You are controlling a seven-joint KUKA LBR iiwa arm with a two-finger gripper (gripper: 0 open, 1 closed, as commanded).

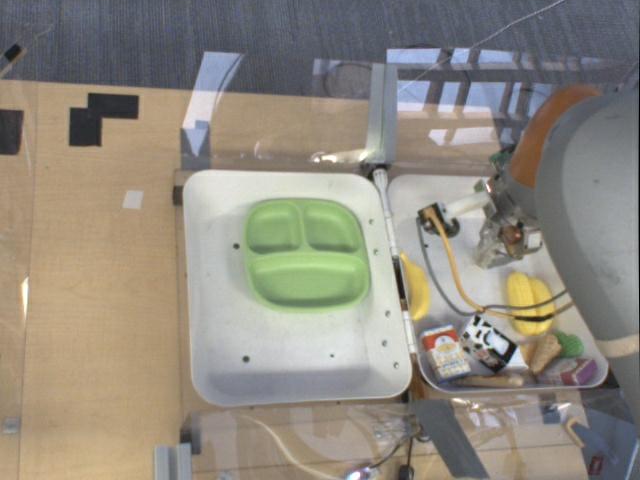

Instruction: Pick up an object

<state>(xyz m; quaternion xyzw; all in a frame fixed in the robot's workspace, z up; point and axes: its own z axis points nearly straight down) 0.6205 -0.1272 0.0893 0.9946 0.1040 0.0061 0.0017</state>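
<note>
Over the right bin (400, 230), the gripper (497, 243) hangs low above bare floor; whether it is open or closed cannot be told. Nothing is lifted: the yellow toy (527, 301), banana (414, 286) and small carton (446, 353) lie untouched, and the left bin (215, 298) holds a green tray (303, 253)

My workplace is a robotics lab: two white bins (200, 268) on a wooden bench (90, 298) (black markers stuck on it), clear guard panels (460, 78), grey carpet (300, 13).
</note>
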